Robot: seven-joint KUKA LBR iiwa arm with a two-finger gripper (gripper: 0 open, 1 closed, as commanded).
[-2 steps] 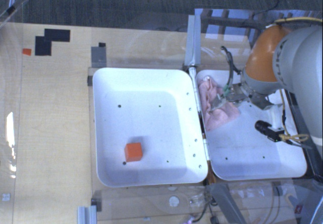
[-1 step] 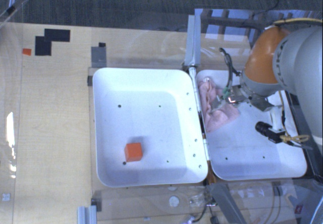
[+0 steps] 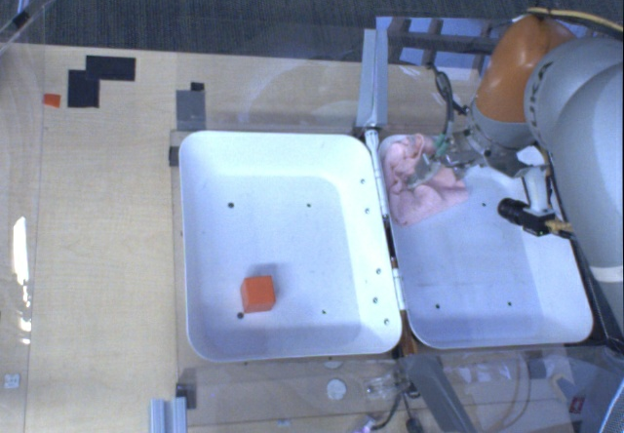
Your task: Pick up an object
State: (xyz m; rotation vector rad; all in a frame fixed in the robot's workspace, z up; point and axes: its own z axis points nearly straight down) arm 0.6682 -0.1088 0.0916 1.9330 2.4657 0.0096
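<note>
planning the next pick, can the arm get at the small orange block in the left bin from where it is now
Probably yes: the small orange block lies alone on the left white bin's floor, open from above. The pincer sits over the soft pink cloth in the right bin.

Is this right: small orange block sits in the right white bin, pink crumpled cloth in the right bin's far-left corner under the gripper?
Not quite. The camera view shows the small orange block in the left white bin, near its front-left. The rest holds: the pink crumpled cloth lies in the right white bin's far-left corner, with the gripper over it.
</note>
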